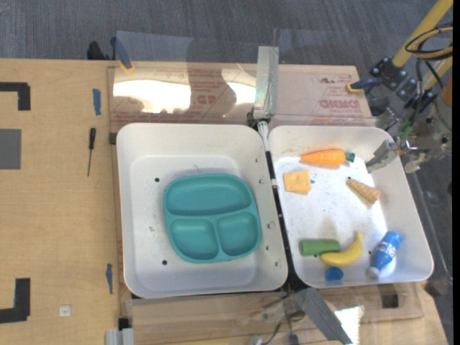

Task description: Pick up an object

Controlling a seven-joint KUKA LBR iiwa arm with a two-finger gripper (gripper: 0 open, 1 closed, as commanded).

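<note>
Camera view gives you 2 white bins side by side. In the right bin (417, 214) lie a carrot (325, 158) at the back, a cheese wedge (297, 182) just left of it toward the front, a cone (364, 191) to the carrot's right and nearer you, then a green block (319, 246) touching a banana (345, 253), a small blue piece (333, 274) and a blue bottle (384, 253) along the front. Your gripper (381, 157) hangs right of the carrot, at the bin's rim, holding nothing; how wide it stands, you cannot tell. The left bin (136, 192) holds a teal tray (211, 218).
</note>
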